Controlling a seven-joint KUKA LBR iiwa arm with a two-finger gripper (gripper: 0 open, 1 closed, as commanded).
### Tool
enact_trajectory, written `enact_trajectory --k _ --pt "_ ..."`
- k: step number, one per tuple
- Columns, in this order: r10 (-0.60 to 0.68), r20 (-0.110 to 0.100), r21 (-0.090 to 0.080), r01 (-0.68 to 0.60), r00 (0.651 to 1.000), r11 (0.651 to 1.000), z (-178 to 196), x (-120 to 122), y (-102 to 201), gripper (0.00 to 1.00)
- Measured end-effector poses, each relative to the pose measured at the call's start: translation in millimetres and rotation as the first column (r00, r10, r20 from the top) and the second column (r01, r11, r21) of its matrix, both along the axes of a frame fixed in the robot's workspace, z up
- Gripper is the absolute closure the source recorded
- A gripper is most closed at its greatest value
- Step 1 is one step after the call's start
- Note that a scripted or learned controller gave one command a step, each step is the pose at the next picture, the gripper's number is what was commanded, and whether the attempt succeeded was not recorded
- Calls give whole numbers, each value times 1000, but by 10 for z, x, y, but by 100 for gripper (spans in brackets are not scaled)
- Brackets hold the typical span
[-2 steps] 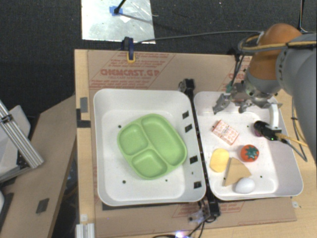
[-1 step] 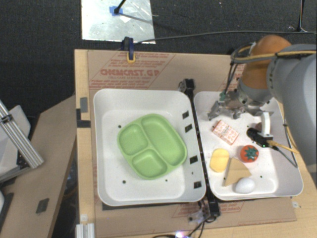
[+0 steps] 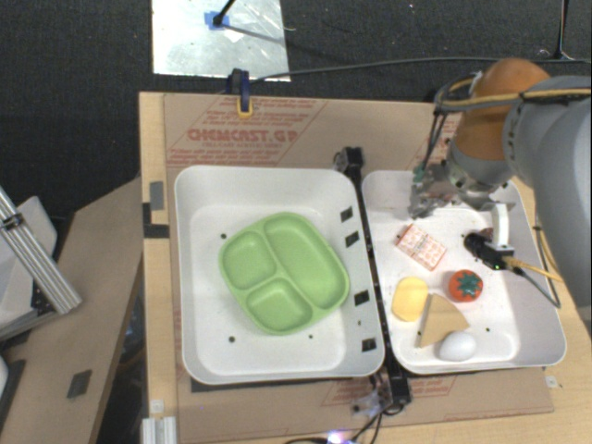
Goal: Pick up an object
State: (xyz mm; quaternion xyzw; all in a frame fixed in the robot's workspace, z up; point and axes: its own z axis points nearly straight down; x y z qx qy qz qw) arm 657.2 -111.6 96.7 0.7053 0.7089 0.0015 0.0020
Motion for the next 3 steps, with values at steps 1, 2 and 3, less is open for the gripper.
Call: enact_trajectory --k 1,2,3 --pt "0 2 0 0 1000 1000 499 109 18 100" --pt "1 2 0 -1 1000 1000 964 89 69 100" --pt "2 2 0 -2 1000 1000 1468 92 166 100"
